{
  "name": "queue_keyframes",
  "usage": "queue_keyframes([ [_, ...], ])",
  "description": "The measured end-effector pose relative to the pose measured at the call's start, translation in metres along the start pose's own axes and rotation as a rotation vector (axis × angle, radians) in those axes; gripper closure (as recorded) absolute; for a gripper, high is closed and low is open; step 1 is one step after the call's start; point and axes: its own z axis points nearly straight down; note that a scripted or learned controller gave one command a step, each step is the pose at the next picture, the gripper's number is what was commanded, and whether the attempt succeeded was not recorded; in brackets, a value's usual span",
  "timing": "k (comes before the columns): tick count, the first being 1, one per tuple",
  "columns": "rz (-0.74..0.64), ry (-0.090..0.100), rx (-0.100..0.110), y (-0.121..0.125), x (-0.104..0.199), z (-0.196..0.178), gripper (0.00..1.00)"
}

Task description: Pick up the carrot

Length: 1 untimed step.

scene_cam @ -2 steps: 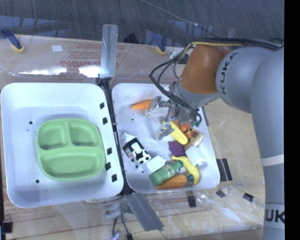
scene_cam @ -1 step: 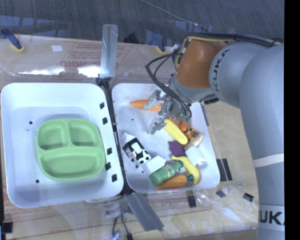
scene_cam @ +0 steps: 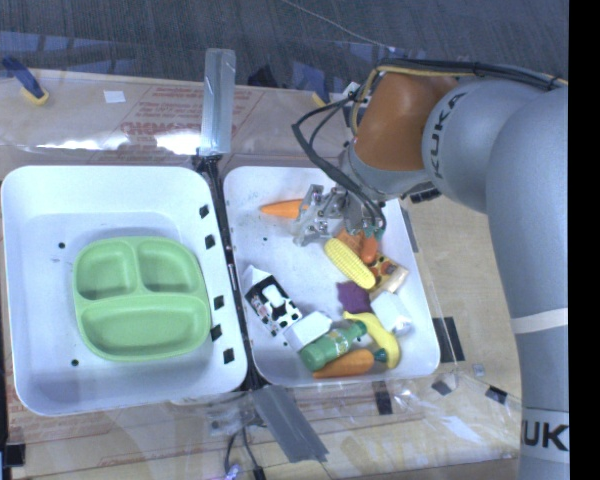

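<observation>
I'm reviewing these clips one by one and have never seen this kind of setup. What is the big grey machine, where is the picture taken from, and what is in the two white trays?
The camera is fixed above the bench and looks down at a slant. The grey machine is a robot arm reaching in from the right; its metal hand hangs over the right bin, beside the small orange carrot it should pick up. Nothing shows between its fingers. The left bin holds a green divided plate. The right bin also holds toy food: a corn cob, a banana, a green bottle and a black-and-white carton.
</observation>
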Motion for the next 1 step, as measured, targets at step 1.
queue_keyframes([
  [1,-0.001,0.001,0.000,0.0005,0.0002,0.0005,0.00],
])
